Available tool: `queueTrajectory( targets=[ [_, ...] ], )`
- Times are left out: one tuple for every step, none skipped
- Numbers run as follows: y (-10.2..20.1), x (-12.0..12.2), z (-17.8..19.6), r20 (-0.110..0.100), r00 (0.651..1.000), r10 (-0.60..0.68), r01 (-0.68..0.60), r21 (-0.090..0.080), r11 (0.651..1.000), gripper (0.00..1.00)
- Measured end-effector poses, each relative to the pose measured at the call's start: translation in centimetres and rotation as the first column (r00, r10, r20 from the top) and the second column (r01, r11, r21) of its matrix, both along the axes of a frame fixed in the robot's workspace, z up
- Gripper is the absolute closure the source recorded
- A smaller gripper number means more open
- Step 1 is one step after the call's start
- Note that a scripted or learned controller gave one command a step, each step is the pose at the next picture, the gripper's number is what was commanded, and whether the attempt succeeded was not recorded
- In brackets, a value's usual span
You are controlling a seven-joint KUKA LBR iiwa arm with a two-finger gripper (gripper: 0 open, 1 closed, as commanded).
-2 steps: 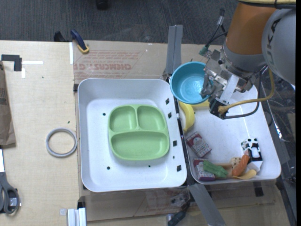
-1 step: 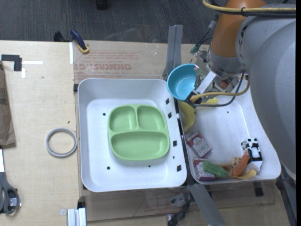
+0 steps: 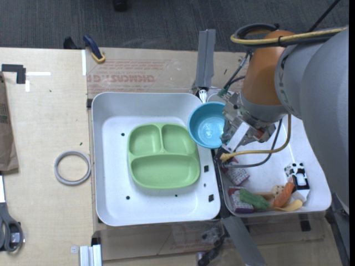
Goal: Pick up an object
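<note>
From above the bench, the blue bowl [image 3: 207, 127] hangs over the seam between the two white bins, just right of the green divided plate [image 3: 164, 155] lying in the left bin [image 3: 105, 165]. The gripper [image 3: 230, 131] sits at the bowl's right rim and looks to be pinching it, the bowl seemingly lifted clear. To my eye the pick is as good as made; what's left is keeping hold. Right of the plate, beyond the bowl, small toys [image 3: 260, 198] crowd the right bin [image 3: 316, 165].
</note>
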State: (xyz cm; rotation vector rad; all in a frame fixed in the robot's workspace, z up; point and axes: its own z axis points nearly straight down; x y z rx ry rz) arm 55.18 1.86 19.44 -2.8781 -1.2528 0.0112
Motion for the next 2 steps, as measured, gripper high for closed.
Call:
queueTrajectory(
  targets=[
    [-1.7,0.6,6.2,0.002,0.951,0.308,-0.308,0.0,0.951,1.0],
    [-3.6,-0.5,-0.4,0.003,0.905,0.426,-0.426,0.002,0.905,1.0]
  ],
)
